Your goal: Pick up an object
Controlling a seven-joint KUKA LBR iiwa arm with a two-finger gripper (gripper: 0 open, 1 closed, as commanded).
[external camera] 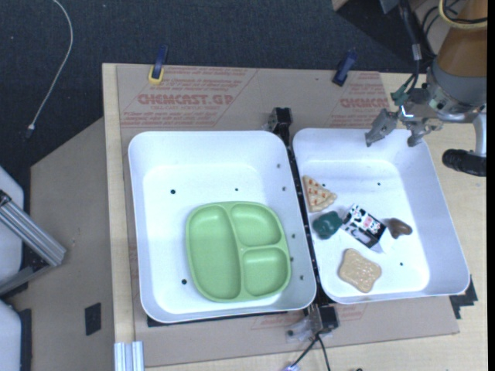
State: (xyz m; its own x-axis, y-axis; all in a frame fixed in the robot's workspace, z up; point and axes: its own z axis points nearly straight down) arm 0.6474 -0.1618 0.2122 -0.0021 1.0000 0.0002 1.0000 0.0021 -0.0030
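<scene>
Gripper [398, 132] above far edge of right bin [441, 207], fingers spread wide, holding nothing. Within that bin: pizza slice [317, 194], teal lump [327, 224], black-and-white toy [364, 226], brown piece [398, 226], toast [359, 270]. Green divided plate [237, 250] in left bin [155, 207].

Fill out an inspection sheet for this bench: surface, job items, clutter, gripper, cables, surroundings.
Surface: cardboard-covered bench bearing left bin and right bin.
Job's things: right bin holds pizza slice toy, teal object, black-and-white object, brown object, toast toy.
Clutter: green divided plate in left bin.
Gripper: gripper open, above right bin's far edge, holding nothing.
Cables: white cable on floor; wires at bench's near edge.
Surroundings: dark carpet; two clamps.
</scene>
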